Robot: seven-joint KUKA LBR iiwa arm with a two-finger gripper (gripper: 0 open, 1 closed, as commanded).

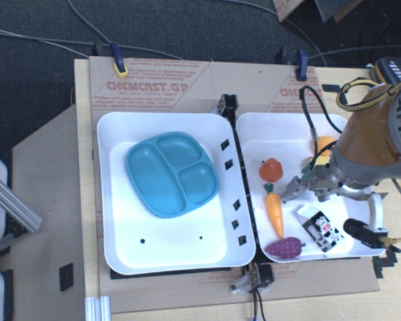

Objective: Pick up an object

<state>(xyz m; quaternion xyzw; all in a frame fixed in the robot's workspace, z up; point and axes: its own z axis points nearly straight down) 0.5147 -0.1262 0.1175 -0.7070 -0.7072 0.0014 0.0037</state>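
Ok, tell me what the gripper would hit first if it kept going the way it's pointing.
The two-finger gripper points left across the right white bin. The orange toy carrot looks first in its line, with the red tomato-like toy just above; depth is hard to judge.

The bench (154,79) is topped with a brown board printed in red lettering, held at its far edge by two clamps (119,62). Two shallow white bins lie directly on it, side by side and touching: the left bin (113,199) and the right bin (281,129).
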